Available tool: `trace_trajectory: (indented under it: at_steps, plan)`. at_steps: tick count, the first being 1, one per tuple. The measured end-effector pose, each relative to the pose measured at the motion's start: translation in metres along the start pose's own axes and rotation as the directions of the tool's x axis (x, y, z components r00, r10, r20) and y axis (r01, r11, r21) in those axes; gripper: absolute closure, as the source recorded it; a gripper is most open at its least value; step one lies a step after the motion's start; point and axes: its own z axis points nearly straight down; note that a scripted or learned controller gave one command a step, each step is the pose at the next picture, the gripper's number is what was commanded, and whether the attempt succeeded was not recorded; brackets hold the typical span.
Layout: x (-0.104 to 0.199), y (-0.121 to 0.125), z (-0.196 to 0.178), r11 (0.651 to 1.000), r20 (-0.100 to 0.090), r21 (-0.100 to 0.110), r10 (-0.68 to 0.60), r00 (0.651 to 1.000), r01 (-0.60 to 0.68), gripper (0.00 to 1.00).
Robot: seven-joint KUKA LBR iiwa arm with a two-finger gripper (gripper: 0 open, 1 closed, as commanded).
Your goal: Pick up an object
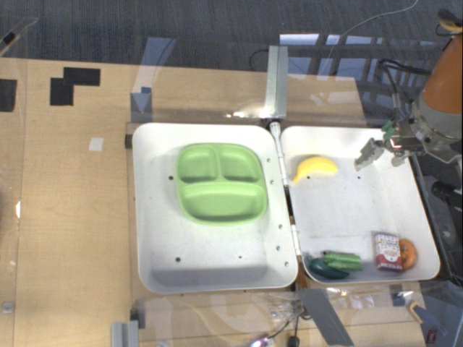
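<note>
**A robot test bench in a lab**

From my remote seat I read this as a robotics lab. A pale wooden bench (65,194) carries two white bins (210,277) fixed side by side with metal brackets (278,78). Black marker shapes (74,84) sit on the benchtop, a loose cable (376,19) trails over grey carpet (181,6), and toy food lies in the right bin.

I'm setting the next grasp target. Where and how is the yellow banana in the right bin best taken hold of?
Probably across its thick middle, coming straight down from above. The banana lies flat on the floor of the right bin, its curve arching upward in the view, with bare floor all round except the bin's left wall near its lower tip. Fingers set across the narrow width should fit. The gripper is to its right.
</note>
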Motion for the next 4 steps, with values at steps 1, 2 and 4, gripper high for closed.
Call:
trace_trajectory:
  at_steps: [1,2,4]
  plan:
    - [0.018,0.067,-0.036,1.0,0.0,0.0,-0.001,1.0,0.001,0.0]
    - [0.045,0.067,0.069,0.999,-0.002,0.004,0.046,0.999,-0.046,0.0]
    - [0.043,0.032,0.13,0.959,-0.001,0.002,0.285,0.959,-0.285,0.0]
